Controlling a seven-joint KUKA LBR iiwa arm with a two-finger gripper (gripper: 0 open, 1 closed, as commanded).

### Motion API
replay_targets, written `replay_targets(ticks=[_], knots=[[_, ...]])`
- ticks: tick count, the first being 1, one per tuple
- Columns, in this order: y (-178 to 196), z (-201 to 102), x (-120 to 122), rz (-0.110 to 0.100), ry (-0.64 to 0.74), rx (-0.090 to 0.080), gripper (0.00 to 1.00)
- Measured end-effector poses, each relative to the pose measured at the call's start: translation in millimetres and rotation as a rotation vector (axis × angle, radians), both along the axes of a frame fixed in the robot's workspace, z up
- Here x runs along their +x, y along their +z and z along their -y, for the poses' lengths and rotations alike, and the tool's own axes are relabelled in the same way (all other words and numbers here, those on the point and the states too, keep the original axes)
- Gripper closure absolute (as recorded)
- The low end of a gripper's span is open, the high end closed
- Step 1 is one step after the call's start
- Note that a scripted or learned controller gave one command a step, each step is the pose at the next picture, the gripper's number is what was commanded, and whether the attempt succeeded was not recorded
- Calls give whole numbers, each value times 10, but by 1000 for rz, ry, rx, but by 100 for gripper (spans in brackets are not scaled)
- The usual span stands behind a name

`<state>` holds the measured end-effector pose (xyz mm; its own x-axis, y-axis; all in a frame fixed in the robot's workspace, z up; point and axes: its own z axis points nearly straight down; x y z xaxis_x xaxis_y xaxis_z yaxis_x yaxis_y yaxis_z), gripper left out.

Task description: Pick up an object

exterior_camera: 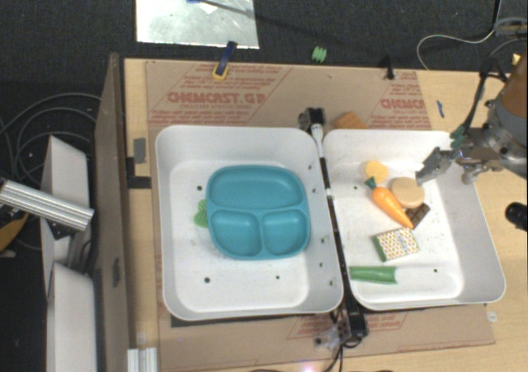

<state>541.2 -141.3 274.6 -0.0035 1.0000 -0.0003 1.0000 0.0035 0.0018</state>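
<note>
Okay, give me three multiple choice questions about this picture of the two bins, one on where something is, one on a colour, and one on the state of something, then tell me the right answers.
1. Where does the blue divided plate lie?
A. in the left bin
B. in the right bin
C. on the cardboard behind the bins

2. What colour is the carrot in the right bin?
A. purple
B. orange
C. white

3. How does the hand stand to the toys in the right bin?
A. it has the carrot lifted clear of the bin
C. it is pressed down on the blue plate
B. it is over the bin's far right part, with no toy seen between its fingers

Answers: 1 A, the plate sits inside the left bin. 2 B, its body is orange with a green top. 3 B, the carrot, the round tan piece and the rest lie on the bin floor beside it.
</note>
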Motion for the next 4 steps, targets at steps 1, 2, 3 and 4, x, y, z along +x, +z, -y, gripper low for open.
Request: replay_targets(ticks=[1,2,3,4], knots=[[-1138,-315,612,-4,5,2,0],[-1898,-190,834,9,1,-4,0],[-1727,-196,859,16,1,-3,100],[-848,-826,626,5,6,2,100]])
